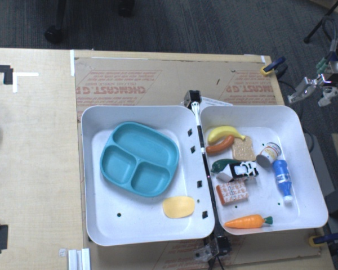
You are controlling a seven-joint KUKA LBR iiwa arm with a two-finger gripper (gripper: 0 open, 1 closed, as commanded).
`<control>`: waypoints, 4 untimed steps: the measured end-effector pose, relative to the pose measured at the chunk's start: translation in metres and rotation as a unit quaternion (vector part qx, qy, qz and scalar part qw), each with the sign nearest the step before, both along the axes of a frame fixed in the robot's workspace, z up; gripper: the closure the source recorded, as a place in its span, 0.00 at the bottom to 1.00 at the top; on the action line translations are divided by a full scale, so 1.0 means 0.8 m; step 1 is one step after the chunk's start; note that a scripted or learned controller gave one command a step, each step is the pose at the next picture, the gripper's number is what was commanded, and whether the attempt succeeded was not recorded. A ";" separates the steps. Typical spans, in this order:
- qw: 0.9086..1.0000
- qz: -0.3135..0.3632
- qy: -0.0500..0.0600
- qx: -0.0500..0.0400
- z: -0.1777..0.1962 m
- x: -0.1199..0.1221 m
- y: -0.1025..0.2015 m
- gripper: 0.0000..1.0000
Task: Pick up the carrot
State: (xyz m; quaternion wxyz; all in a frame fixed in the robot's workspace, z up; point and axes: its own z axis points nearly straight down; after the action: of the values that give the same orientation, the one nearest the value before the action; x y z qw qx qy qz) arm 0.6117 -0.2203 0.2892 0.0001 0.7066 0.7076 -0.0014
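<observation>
Down at the front edge of the right bin (304, 128) sits the carrot (247, 222), lying flat with its green top pointing right. Just above it there's a red snack packet (232, 193), then a blue bottle (282, 178) off to the right. Left bin (93, 218) has a teal divided plate (139, 158) and a yellow chip-looking thing (178, 207). Can't tell what the claw is up to.

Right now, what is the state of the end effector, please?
End effector: at the view's right edge, outside the bins; open or closed cannot be told. The carrot lies in the right bin.
</observation>
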 end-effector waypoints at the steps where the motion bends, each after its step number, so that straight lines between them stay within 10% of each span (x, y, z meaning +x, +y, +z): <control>1: 0.999 -0.052 0.001 0.001 -0.125 -0.032 0.099 0.00; 2: 0.987 -0.161 0.002 0.001 -0.113 -0.095 0.177 0.00; 3: 0.953 -0.302 0.001 0.000 -0.124 -0.076 0.237 0.00; 4: 0.931 -0.364 0.002 0.000 -0.123 -0.143 0.288 0.00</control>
State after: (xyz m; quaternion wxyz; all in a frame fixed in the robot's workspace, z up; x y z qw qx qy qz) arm 0.4972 0.0104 0.1906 -0.0019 0.9159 0.4015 -0.0032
